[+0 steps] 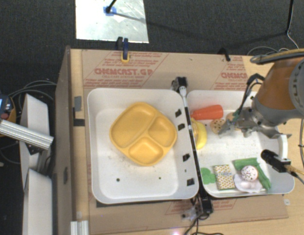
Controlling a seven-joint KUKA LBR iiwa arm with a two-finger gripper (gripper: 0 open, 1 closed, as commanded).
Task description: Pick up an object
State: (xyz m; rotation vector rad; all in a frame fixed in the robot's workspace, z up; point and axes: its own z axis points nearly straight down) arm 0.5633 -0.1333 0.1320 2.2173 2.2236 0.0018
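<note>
Orange carrot [207,112], yellow banana [200,135] and dotted block [218,126] beside the jaws [233,125], grip state unclear

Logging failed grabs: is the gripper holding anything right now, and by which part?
Cannot be told. The gripper sits low in the right bin beside a tan spotted object; no hold shows.

Evenly and fairly brightly lit from above | strongest glare on the foil sheet [111,13], well beyond the left bin [100,146] | mild sheen on that bin's white floor | soft, short shadows under the yellow tray [143,133] inside it | dim dark floor around | slightly soft focus and grain throughout
</note>
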